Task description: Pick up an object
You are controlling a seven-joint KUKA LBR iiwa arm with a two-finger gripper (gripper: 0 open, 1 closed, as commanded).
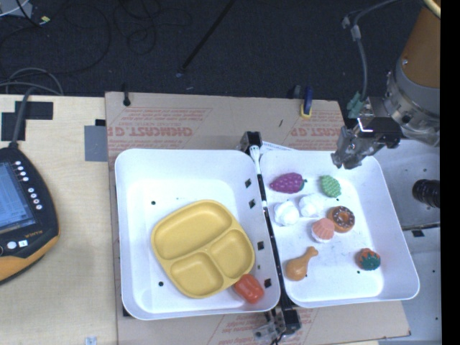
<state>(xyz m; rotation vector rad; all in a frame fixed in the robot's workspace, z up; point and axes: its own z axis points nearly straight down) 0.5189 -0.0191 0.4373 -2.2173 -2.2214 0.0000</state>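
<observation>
My gripper (pixel 348 157) hangs over the far edge of the right bin (pixel 388 282), above and to the right of a green toy (pixel 330 186). Nothing shows between its fingers. In the right bin lie a purple bunch of grapes (pixel 287 182), two white pieces (pixel 287 213) (pixel 310 206), a donut (pixel 341 218), a pink shell-like piece (pixel 323 230), a drumstick (pixel 301 264) and a small green and red toy (pixel 369 259).
The left bin (pixel 144 178) holds a yellow divided plate (pixel 203 248) and a red piece (pixel 249 288) at its near right corner. A teach pendant (pixel 21 207) lies on the bench at far left. Cables run across the dark floor behind.
</observation>
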